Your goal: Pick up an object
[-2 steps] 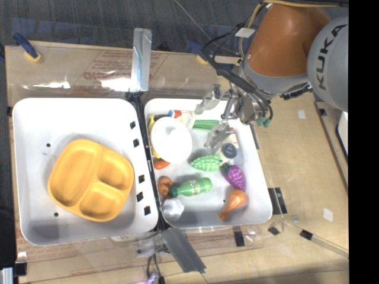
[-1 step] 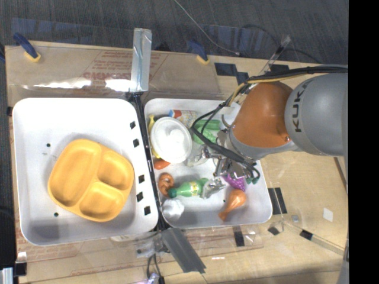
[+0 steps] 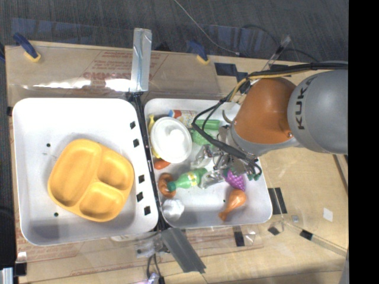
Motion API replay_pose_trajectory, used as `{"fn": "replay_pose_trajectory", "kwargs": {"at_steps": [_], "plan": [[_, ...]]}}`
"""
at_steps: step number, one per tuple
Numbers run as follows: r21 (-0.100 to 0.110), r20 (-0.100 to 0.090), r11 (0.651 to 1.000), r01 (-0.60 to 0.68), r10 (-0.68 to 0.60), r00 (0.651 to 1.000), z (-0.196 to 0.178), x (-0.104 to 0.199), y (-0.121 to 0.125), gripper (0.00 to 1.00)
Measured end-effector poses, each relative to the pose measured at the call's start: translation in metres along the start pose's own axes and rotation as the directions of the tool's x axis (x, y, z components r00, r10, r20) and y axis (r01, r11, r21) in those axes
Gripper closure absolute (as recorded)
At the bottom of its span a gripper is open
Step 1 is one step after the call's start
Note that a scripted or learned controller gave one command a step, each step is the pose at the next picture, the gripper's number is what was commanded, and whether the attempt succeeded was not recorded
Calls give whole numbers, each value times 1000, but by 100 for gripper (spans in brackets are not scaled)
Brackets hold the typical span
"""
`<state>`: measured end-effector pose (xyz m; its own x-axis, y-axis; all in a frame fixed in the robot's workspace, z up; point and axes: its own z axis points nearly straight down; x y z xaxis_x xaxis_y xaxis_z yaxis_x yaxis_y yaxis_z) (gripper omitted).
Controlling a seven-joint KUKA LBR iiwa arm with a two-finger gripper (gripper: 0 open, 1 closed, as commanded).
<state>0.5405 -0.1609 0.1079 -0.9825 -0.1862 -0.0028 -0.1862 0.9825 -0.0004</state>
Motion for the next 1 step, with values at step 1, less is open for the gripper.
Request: {"fn": "replay_pose_trajectory", "kwargs": {"at_steps": [1], "plan": [[6,8,999,-39,39,999,-201,0,-6,100]]}}
